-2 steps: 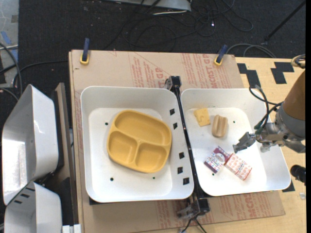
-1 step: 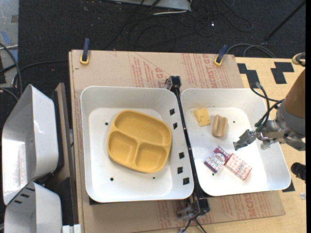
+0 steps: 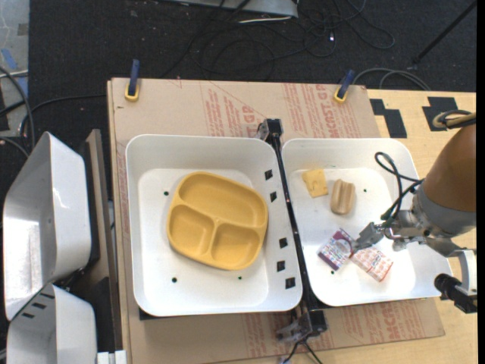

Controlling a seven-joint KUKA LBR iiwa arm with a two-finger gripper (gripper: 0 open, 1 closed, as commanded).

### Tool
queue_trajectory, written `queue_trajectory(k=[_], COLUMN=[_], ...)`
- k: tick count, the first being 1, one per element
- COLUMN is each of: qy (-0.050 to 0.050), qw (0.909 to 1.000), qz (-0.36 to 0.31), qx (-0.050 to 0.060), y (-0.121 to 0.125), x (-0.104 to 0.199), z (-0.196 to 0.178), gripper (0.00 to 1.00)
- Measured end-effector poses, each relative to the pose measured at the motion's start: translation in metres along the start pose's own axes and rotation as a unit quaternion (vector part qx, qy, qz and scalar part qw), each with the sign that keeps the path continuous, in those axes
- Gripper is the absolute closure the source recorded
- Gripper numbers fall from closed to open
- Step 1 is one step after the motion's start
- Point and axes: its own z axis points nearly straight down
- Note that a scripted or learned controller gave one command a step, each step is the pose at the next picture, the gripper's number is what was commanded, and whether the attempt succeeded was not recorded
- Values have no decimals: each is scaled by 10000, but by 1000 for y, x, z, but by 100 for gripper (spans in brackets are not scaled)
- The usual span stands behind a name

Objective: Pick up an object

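Observation:
The right bin [image 3: 402, 287] holds several small objects. A yellow wedge-like block [image 3: 315, 182] lies at its back left, with a tan bun-shaped piece [image 3: 342, 197] just right of it. A purple-and-white packet [image 3: 334, 249] lies near the front left, and a pink-and-white packet [image 3: 372, 264] sits to its right. My gripper [image 3: 373, 235] hangs low over the gap between the two packets, right above their upper edges. Nothing shows in its grasp. The grey arm [image 3: 455, 196] comes in from the right and covers the bin's right side.
The left bin [image 3: 144, 226] holds a yellow divided plate [image 3: 216, 220]. A black divider with clips [image 3: 284, 226] runs between the bins. A black cable [image 3: 390, 165] loops over the right bin's back. White containers [image 3: 42, 218] stand left of the bench.

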Motion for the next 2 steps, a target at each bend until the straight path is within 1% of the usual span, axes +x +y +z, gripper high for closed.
queue_trajectory(k=[1, 2], qy=[-20, -23], qw=[10000, 10000], qz=[1, 8], qx=[-52, -94], y=[2, 5], x=[-1, -1], z=[49, 35], gripper=[0, 100])
